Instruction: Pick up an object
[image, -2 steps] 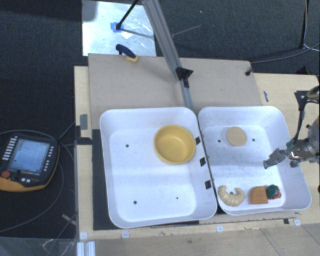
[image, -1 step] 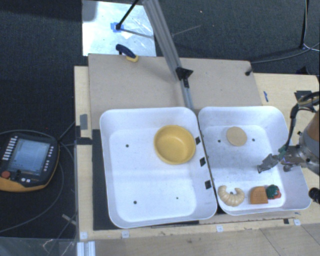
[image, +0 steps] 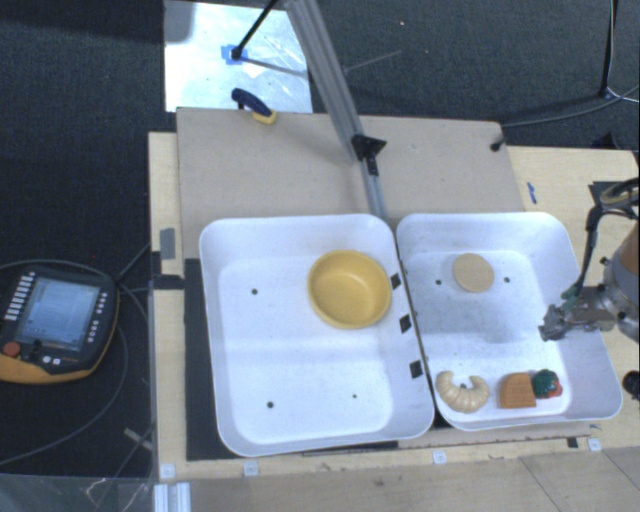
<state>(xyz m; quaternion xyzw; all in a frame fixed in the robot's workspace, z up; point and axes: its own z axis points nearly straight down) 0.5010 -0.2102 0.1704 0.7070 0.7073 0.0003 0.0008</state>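
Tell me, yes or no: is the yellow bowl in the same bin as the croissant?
No. The yellow bowl sits in the left bin, while the croissant lies in the right bin.

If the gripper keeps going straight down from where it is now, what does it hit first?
Probably bare floor of the right bin. The gripper hangs near that bin's right wall, above the orange and green item in the picture, but depth is unclear from this slanted view.
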